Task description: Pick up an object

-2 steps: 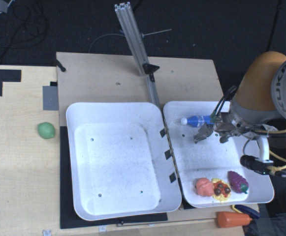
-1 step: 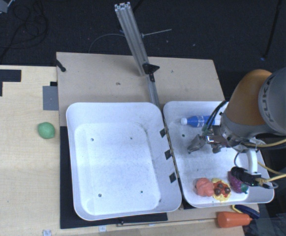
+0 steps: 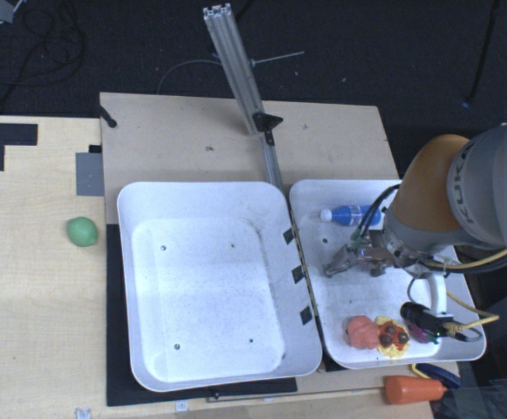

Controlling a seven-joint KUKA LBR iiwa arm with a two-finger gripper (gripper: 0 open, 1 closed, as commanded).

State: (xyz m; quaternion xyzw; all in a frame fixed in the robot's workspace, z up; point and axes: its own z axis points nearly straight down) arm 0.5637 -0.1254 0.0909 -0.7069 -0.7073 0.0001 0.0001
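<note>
Arm over the right bin (image 3: 323,321).
Jaws (image 3: 345,263) low beside the blue bottle (image 3: 345,215); their spread cannot be told.

The grey arm (image 3: 484,186) reaches in from the right edge of the tabletop, its orange band (image 3: 428,186) sitting just above the wrist. The wrist bends downward and toward the left, low over the right bin (image 3: 318,321). The gripper (image 3: 336,266) points left, toward that bin's left wall, about midway between its far and near edges
</note>
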